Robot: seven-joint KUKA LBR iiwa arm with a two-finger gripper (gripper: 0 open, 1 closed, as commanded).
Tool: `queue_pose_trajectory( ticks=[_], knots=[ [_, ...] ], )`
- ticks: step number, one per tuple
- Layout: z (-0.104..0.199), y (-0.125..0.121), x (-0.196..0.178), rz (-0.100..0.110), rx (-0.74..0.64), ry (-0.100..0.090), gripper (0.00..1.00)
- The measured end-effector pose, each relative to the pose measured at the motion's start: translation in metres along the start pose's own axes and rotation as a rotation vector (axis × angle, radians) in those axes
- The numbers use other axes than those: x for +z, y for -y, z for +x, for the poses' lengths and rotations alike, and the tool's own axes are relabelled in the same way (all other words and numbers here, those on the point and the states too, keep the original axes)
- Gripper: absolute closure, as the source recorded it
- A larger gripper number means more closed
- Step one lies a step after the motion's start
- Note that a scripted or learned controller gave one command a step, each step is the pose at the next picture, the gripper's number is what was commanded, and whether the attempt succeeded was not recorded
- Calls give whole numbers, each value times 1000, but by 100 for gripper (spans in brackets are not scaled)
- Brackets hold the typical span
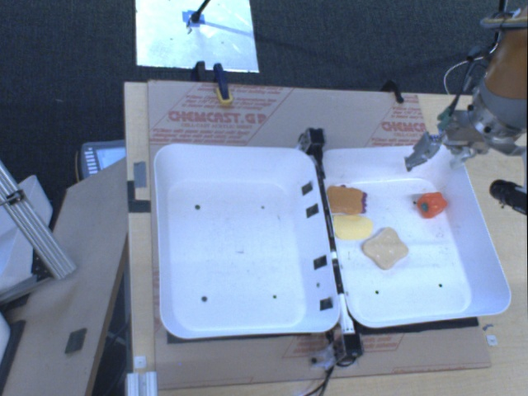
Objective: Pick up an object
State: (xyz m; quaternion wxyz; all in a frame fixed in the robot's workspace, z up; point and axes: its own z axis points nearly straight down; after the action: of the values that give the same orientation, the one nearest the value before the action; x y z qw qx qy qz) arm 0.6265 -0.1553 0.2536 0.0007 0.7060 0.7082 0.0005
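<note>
Inside right bin (487,279): red pepper (430,205); toast (346,199); beige cookie (385,247).

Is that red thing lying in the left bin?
No, the red thing lies in the right bin, near its far right side.

This is a robotics lab or test cell. A plywood bench (272,106) stamped with red lettering carries two shallow white bins (239,238) clipped together at their shared edge. Dark carpet surrounds it, a shiny metal plate (198,23) lies beyond the bench's far edge, and aluminium framing (33,221) stands at the left.
</note>
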Motion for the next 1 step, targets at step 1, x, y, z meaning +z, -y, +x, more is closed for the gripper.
queue_pose_trajectory(
  ticks=[1],
  knots=[
    [0, -1, -11, -4, -3, 0, 100]
  ],
)
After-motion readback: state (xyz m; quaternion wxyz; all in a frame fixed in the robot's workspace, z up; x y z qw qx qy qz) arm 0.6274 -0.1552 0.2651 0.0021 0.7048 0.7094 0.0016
